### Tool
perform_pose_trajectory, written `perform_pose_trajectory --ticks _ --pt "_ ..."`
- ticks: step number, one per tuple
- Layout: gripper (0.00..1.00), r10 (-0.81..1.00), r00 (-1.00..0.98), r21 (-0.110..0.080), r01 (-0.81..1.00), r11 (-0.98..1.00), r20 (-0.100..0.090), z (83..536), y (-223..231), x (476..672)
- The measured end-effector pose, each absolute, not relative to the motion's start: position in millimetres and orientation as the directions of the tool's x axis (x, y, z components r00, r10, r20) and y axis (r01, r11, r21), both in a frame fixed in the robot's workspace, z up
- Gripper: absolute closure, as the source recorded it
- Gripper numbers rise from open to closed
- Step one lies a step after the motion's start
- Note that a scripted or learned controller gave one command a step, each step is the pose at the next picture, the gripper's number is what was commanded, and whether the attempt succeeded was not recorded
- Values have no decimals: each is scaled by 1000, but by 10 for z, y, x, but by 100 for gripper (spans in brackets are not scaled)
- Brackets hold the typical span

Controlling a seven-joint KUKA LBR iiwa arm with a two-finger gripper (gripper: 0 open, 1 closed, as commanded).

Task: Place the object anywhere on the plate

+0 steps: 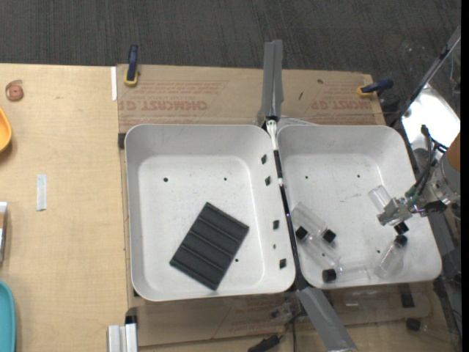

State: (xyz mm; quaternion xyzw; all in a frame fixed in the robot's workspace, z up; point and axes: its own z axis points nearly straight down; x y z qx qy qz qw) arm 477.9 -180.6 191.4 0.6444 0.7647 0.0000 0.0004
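Gripper point(396, 218) low at right bin's point(344, 134) right edge among clear objects point(316, 235), finger state indeterminate; one should be gripped squarely before carriage to dark plate point(210, 245).

One fixed overhead camera looks slantwise down on both bins point(132, 196).

We are seeing the arm point(448, 160) only in part, since the right edge is cutting it off above the wrist. The gripper point(399, 215) is looking blurred and small, so we are not telling how it stands. Clear plastic pieces point(322, 244) in the right bin point(344, 134) are blending into the white floor. At the left edge, an orange object point(4, 134) and a teal one point(6, 317) are being cropped.
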Motion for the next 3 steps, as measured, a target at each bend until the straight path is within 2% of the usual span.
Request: perform_pose_trajectory --ticks 1,2,3 --pt "100 1000 28 -2 1000 -28 -2 2322 -1156 5254" --pt "100 975 224 -5 975 -224 -3 1897 -412 5464" --pt "100 1000 -3 -4 1000 3 -3 1898 174 5733"
